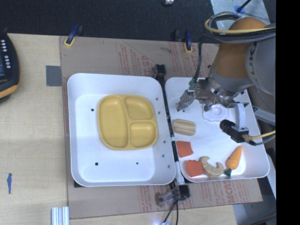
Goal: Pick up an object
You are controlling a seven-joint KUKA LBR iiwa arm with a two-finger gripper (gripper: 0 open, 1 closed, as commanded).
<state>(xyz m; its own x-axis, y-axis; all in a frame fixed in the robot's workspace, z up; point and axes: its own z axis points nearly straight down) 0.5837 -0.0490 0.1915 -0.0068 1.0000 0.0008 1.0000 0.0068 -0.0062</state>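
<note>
The gripper [183, 102] hung over the upper left part of the right bin [255, 125], near that bin's left wall, and whether it was spread or pressed together could not be told from the slanted view; nothing could be seen pinched in it. Any of the loose items in that bin could serve as the object to pick up. The nearest was a tan bread roll [183, 127], lying just below the gripper and close to the divider between the bins. Further toward the bottom lay an orange-red block [184, 148], a second red block [195, 168], a pale curved piece [212, 167] touching that block, and a carrot [234, 158] near the right corner.

The left bin [75, 125] held a yellow divided plate [127, 121], well apart from the arm.

Several things could have gone wrong. The roll looked rounded and smooth, so a grasp that came down off-centre would likely have squeezed it sideways and let it roll free. It also lay near the bin wall, which left little room on that side and risked a collision with the rim. The lower items were crowded together, so a descent there might have struck two at once and gripped neither cleanly.
</note>
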